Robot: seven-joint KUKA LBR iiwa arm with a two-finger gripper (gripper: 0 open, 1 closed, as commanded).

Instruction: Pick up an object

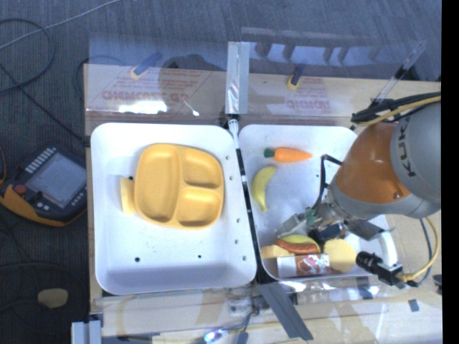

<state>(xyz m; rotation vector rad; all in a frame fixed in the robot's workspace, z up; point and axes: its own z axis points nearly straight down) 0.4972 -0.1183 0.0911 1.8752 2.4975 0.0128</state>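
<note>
Even, bright overhead light fills the scene, slightly cool in tone. The two shallow white plastic bins (107,192) are nearly washed out, their surfaces showing little texture. Above the bins, a clear plastic sheet over brown cardboard (158,88) carries pale streaks of glare. Soft, faint shadows sit close under the yellow divided plastic tray (178,185) in the left bin. The picture is mildly soft and grainy throughout, without motion blur.

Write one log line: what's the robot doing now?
phase: reaching | gripper low in right bin over hot dog | carrot, banana untouched | yellow tray in left bin
</note>
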